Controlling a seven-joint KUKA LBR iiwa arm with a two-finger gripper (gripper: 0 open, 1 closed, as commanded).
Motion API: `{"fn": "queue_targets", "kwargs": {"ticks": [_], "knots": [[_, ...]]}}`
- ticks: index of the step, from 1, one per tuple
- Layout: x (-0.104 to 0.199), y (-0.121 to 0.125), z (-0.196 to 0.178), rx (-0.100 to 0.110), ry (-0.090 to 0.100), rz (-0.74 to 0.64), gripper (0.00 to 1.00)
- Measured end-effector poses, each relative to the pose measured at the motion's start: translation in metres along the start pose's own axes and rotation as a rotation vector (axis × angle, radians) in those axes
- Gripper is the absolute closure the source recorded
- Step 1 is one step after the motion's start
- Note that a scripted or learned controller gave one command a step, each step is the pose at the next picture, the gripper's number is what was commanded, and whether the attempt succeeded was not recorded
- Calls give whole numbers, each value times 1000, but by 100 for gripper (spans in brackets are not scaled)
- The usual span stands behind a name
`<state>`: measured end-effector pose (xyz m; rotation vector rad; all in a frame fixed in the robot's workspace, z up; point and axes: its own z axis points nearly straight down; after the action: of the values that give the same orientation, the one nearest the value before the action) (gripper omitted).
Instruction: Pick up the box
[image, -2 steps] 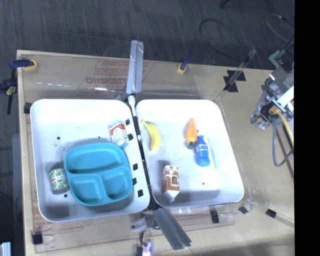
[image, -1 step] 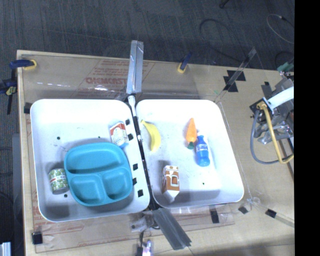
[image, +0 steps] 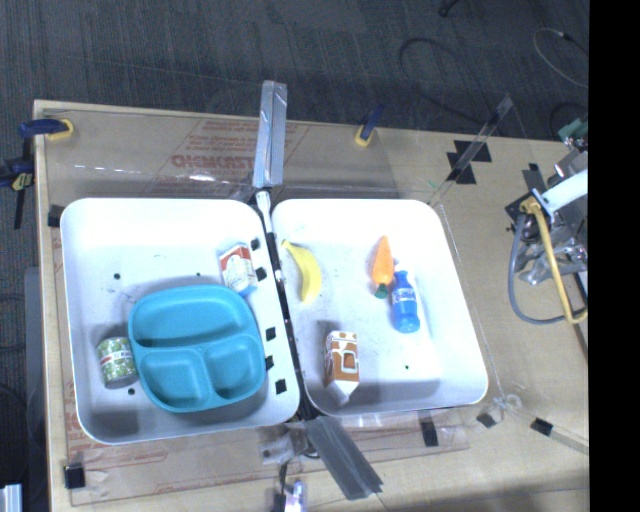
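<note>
An orange-and-white carton box lies near the front of the right bin, close to the divider. A smaller red-and-white box leans at the right side of the left bin, just behind the blue tray. My gripper hangs at the far right of the view, outside the right bin and well away from both boxes, with nothing seen in it.
A blue divided tray and a green can sit in the left bin. The right bin also holds a banana, an orange carrot and a blue bottle. A hose loop lies beside the right bin.
</note>
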<state>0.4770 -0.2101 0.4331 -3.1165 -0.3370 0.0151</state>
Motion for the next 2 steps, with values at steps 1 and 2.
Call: {"fn": "queue_targets", "kwargs": {"ticks": [1, 2], "knots": [[0, 0, 57, -5, 4, 7, 100], [1, 0, 48, -2, 0, 0, 100]]}}
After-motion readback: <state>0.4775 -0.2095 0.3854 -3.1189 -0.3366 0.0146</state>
